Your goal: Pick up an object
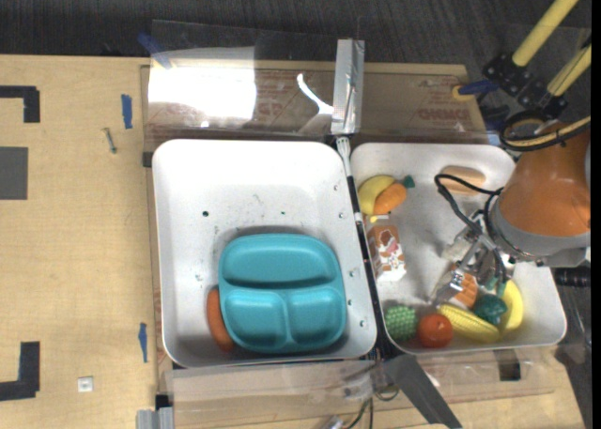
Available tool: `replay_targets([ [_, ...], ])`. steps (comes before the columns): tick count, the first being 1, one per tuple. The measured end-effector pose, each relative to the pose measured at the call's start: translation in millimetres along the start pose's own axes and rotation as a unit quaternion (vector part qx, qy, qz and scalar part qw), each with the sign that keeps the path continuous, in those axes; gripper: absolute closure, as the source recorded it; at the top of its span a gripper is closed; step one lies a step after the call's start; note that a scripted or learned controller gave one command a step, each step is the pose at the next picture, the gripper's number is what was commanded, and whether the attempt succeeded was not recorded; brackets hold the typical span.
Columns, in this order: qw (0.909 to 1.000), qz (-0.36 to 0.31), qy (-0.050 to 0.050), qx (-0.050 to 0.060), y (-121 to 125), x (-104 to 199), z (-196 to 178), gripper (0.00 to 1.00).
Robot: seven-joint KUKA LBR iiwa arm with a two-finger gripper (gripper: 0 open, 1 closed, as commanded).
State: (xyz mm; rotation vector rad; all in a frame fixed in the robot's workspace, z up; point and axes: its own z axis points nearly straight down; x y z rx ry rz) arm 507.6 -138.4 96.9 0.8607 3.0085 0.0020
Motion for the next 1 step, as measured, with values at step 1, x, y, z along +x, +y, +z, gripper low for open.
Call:
replay_targets([
  [1, 0.9995, 0.031, 0.002, -0.001, -34.1, 6.3, 8.8, 0.0],
])
